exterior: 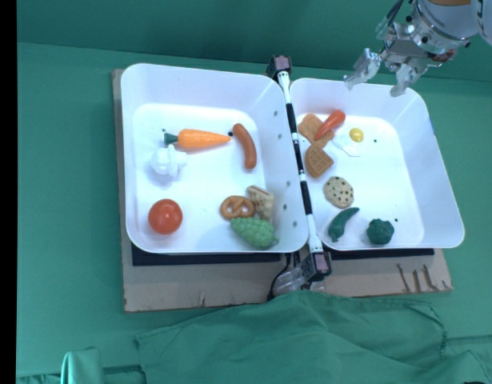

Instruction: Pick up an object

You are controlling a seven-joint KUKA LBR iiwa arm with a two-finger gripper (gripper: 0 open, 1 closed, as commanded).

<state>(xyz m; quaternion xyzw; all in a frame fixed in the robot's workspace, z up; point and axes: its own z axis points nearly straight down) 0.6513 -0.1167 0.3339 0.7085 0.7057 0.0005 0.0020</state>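
The gripper (384, 73) is hanging above the far rim of the right bin (438, 184), near its far left corner, with its two fingers spread well apart and nothing sitting between them; the grey arm with its orange band is reaching in from the upper right. Below it, inside the right bin, a waffle piece (310, 126) and a red chili (330, 123) are lying touching each other near the far left side, with a second waffle (318, 161) just in front of them and a fried egg (351, 140) lying just to the right. A speckled cookie (338, 191) is resting near the middle of that bin, and a green pepper (342, 223) and a broccoli floret (380, 231) are sitting side by side near the front wall. In the left bin (142, 82), a carrot (199, 139) and a sausage (246, 146) are lying toward the far side, a white garlic bulb (167, 163) is sitting just below the carrot's leafy end, a tomato (165, 216) is resting near the front left corner, and a pretzel (238, 207), a bread piece (261, 201) and a bunch of green grapes (254, 231) are clustering near the front right corner. A green cloth (310, 342) is lying crumpled in front of the bins
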